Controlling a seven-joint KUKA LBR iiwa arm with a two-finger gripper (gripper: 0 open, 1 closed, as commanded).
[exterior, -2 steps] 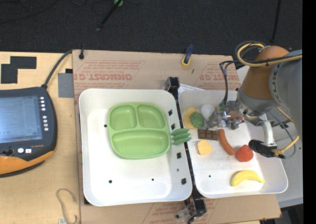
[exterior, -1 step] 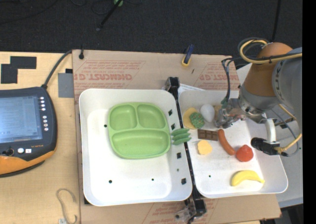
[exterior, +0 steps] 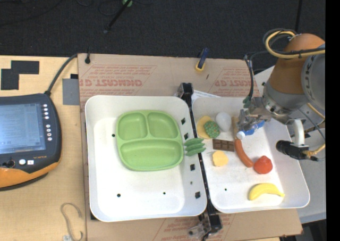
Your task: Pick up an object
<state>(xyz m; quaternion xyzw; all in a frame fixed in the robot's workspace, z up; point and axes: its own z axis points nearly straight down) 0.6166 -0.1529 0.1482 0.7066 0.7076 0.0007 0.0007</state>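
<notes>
Nearest the camera, a banana (exterior: 265,191) was left unlifted in the right bin (exterior: 297,194), while the gripper (exterior: 248,126), its state indiscernible, was lowered beside a sausage (exterior: 243,153).

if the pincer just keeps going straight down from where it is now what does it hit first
Probably the upper end of the orange sausage, which lies just below the pincer in the right bin. Depth is hard to judge from this slant, so it could meet bare bin floor beside it instead.

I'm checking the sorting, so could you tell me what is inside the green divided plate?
The green divided plate in the left bin shows three bare compartments. What lies under it is covered.
</notes>
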